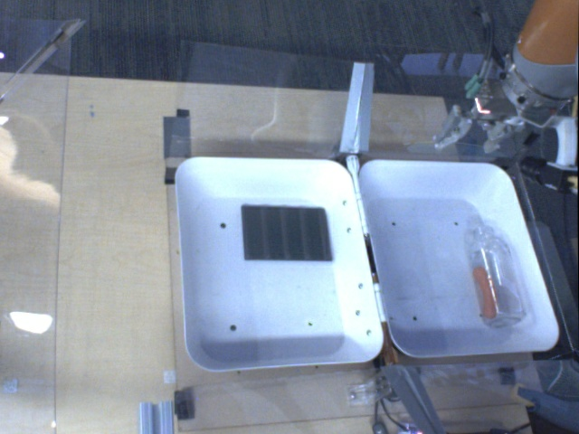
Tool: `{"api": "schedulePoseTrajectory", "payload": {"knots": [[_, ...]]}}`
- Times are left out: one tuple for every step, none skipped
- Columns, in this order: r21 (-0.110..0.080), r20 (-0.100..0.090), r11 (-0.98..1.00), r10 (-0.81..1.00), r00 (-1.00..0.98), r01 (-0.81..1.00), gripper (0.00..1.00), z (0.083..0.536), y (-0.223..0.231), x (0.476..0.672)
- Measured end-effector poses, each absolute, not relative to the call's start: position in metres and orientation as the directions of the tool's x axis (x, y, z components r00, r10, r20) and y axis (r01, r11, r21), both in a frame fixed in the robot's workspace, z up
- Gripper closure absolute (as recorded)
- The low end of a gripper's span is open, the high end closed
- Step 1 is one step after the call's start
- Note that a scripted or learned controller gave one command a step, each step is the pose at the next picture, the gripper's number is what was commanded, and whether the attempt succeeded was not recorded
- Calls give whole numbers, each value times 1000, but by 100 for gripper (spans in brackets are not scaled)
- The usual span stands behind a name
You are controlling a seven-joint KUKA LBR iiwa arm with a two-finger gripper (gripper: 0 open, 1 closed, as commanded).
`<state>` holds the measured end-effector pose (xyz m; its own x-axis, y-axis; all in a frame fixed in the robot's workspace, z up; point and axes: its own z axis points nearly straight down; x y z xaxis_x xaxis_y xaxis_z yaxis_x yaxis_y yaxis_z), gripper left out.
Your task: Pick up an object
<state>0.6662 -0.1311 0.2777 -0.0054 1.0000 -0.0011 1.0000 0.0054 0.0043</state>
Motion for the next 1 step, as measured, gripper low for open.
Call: {"api": "schedulePoseTrajectory", "payload": {"knots": [[3, 0, 13, 1000, -13, 1000, 0, 203, -107, 615]]}}
